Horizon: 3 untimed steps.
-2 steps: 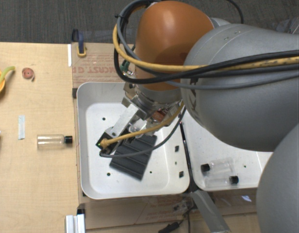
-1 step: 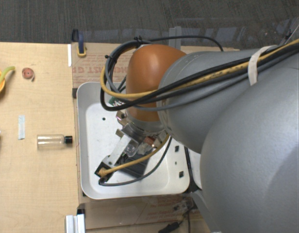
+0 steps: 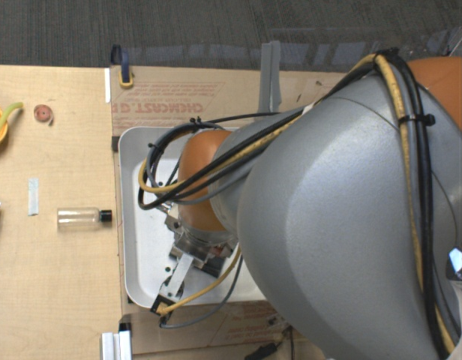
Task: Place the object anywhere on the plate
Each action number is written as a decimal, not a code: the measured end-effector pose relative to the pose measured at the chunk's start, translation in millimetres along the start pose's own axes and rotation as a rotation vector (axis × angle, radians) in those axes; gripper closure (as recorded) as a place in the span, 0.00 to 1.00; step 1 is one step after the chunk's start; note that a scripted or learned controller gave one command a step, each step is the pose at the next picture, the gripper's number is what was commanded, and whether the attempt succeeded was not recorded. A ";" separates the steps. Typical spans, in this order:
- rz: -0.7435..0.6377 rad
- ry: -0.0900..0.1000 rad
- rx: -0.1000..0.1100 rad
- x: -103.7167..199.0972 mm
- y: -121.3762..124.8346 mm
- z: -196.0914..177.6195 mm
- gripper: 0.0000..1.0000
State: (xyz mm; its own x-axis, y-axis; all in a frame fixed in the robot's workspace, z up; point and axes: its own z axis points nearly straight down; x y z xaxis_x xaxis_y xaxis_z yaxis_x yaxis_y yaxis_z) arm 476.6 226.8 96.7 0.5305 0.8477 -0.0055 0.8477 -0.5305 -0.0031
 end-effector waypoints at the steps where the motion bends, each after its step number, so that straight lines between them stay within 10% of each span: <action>1: 0.236 0.002 -0.002 66.4 122.7 -108.0 1.00; 2: -0.056 0.000 0.000 0.5 -0.7 -112.4 1.00; 3: -0.075 -0.002 0.001 -0.4 -0.3 -29.7 1.00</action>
State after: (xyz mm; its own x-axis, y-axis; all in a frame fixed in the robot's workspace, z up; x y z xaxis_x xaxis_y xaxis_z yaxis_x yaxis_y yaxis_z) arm 476.3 226.8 126.4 0.4657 0.8849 -0.0071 0.8849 -0.4657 -0.0044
